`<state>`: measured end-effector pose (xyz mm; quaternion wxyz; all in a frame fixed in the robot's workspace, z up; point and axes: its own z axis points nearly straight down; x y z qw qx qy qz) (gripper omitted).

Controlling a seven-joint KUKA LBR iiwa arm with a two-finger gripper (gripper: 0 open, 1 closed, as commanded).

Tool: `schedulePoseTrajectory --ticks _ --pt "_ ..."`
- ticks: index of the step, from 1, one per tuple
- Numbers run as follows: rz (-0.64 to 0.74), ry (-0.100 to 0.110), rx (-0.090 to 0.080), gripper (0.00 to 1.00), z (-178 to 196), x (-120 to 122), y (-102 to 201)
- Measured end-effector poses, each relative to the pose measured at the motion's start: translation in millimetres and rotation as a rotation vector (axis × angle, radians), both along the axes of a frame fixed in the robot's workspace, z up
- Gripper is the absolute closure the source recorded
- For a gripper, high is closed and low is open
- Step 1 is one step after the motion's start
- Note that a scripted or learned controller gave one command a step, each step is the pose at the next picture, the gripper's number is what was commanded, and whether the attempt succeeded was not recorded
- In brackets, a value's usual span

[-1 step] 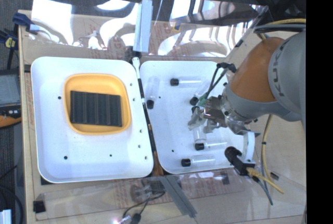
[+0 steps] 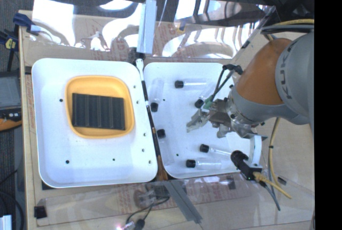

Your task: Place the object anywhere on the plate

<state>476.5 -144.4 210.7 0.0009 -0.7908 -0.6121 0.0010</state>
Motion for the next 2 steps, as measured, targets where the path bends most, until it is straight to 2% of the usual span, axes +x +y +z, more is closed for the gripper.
schedulePoseTrajectory --ticks 1,2 --pt "0.030 0.001 0.000 0.00 2.8 38.5 114.6" --pt "0.219 0.004 0.002 0.00 -20.2 51.9 163.2"
